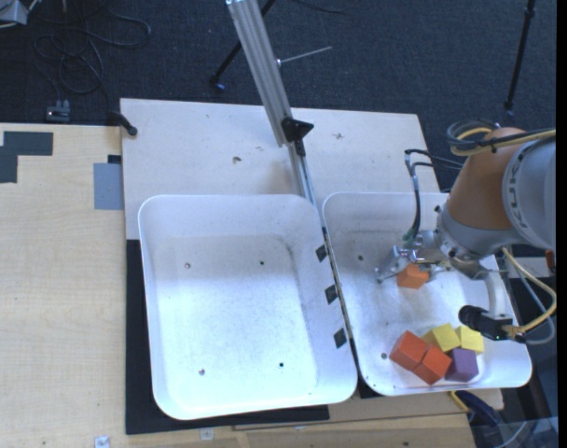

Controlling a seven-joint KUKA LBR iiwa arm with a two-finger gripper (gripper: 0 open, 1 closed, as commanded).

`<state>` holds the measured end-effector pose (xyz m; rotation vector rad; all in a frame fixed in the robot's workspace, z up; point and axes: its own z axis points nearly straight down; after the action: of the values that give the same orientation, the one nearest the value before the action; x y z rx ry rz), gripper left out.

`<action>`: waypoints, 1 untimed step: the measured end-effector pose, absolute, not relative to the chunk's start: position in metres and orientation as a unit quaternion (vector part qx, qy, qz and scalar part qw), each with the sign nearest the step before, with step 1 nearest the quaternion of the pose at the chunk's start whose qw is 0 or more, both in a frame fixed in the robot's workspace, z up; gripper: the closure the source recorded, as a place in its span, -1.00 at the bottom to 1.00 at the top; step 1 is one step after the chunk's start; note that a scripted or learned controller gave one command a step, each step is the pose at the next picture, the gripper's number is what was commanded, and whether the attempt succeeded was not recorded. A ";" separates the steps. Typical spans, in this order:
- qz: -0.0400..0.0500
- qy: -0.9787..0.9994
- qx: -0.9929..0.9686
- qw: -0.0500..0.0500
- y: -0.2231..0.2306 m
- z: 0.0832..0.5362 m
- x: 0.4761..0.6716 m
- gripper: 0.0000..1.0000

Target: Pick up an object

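in the right bin (pixel 358 227), the tool (pixel 410 261) has its fingers pinched on a small orange block (pixel 414 275), with more blocks (pixel 436 350) clustered toward five o'clock.

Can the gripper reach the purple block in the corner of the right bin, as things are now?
Probably yes. The purple block lies uncovered from above, near the gripper, but yellow blocks and an orange block press against it, with the bin wall close behind.
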<state>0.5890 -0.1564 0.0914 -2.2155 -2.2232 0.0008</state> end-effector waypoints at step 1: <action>0.000 -0.705 -0.709 0.001 -0.160 0.101 0.590 1.00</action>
<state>0.5898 -0.1597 0.1007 -2.2254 -2.2148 -0.0002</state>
